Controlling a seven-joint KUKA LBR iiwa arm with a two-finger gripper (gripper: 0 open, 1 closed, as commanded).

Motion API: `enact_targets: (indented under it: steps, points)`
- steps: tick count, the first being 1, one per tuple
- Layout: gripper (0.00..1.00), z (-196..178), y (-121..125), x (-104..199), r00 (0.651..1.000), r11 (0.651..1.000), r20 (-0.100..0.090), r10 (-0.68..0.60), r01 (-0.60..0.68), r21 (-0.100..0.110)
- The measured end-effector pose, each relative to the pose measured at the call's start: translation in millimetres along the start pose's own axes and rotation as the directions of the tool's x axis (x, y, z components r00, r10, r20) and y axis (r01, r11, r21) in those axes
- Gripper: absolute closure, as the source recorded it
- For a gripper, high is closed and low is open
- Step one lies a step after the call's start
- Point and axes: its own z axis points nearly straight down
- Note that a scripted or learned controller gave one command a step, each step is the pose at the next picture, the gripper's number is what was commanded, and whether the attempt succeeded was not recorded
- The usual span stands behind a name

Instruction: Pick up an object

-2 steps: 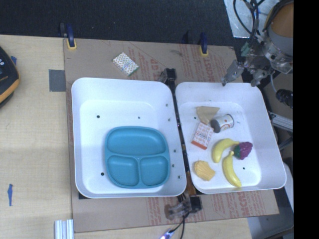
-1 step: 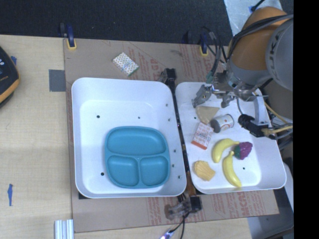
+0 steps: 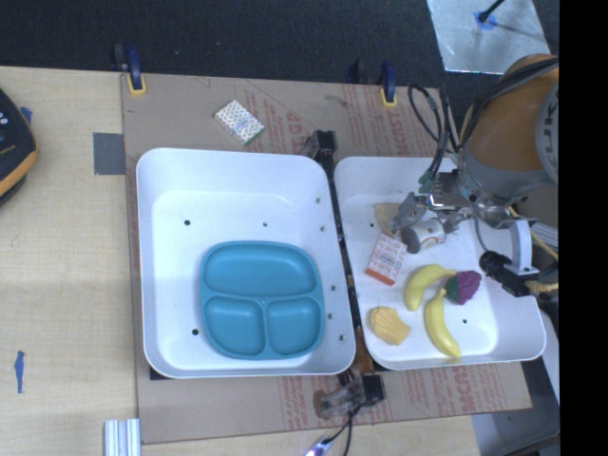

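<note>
While poised in the right bin [image 3: 513, 345], hand [image 3: 425, 228] over small white object [image 3: 429, 235], grip unclear.

Left white plastic bin [image 3: 161, 255]: a blue three-compartment tray [image 3: 261, 297] lies in its near half. Right white plastic bin [image 3: 513, 335]: red-and-white packet [image 3: 385, 258] left of centre; two yellow plastic bananas [image 3: 432, 302] right of it; purple grape bunch [image 3: 464, 286] touching them; yellow corn piece [image 3: 389, 324] near-left.

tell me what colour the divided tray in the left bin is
The divided tray is light blue, seen clearly in the camera view against the white bin.
</note>
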Motion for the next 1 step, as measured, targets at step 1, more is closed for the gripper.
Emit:
enact_targets:
  steps: [1]
  points:
    - [0.00,70.9,-59.8,-17.5,1.000,1.000,0.000,0.000,0.000,-0.009]
